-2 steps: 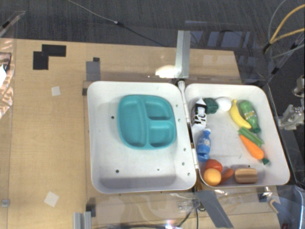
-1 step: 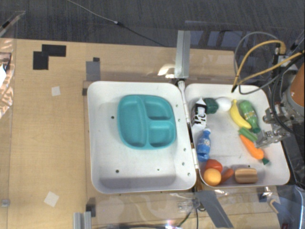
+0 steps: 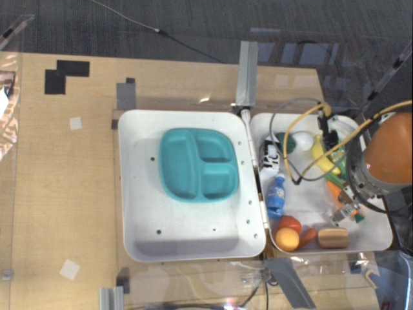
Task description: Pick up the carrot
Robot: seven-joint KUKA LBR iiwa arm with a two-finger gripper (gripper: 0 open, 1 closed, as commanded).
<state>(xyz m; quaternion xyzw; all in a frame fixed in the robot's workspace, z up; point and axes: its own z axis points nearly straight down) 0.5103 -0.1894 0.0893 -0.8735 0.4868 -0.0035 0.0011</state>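
The carrot is a small orange piece with a green top. It lies in the right bin, toward its right side, partly covered by the arm. My gripper hangs low just below and to the right of the carrot, very close to it; I cannot tell whether they touch. Above the gripper, the arm's orange band and looping cables hide part of the bin.
The right bin also holds a blue bottle, a red tomato, an orange fruit, a brown bun, a yellow item and a white-green ball. A teal divided plate sits in the left bin.
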